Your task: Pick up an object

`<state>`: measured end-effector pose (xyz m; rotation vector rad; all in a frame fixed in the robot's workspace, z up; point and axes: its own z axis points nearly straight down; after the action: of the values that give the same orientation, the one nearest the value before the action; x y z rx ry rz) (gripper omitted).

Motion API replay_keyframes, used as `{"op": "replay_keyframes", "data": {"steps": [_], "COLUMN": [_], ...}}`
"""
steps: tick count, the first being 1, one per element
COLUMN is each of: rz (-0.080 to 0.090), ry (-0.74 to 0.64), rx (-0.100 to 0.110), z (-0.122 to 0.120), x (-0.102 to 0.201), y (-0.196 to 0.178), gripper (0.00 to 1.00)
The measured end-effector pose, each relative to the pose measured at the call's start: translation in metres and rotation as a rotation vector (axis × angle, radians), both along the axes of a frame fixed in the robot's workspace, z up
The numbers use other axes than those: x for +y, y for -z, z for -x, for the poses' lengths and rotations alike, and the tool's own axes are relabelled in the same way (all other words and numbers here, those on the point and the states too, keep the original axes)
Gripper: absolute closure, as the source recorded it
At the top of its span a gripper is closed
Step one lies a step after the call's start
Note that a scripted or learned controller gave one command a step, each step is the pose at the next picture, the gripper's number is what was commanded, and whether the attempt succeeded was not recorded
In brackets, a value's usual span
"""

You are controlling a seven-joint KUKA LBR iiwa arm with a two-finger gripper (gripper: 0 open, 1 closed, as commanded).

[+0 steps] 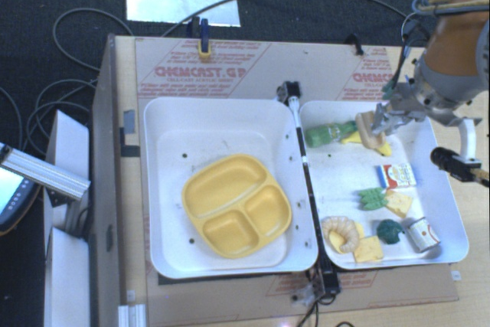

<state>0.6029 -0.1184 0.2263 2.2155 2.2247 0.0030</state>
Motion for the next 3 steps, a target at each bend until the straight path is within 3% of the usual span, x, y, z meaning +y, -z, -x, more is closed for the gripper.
{"op": "replay_keyframes", "data": {"steps": [1, 2, 3], "rz": [0.001, -0.001, -0.001], "ry": [0.001, 0.000, 0.000], "rx": [0.001, 0.000, 0.002], "z": [-0.003, 0.028, 0.037], "x": [0.002, 0.065, 0.105], "y": [0.013, -0.020, -0.006], "gripper": [1.00, 1.00, 1.00]}}
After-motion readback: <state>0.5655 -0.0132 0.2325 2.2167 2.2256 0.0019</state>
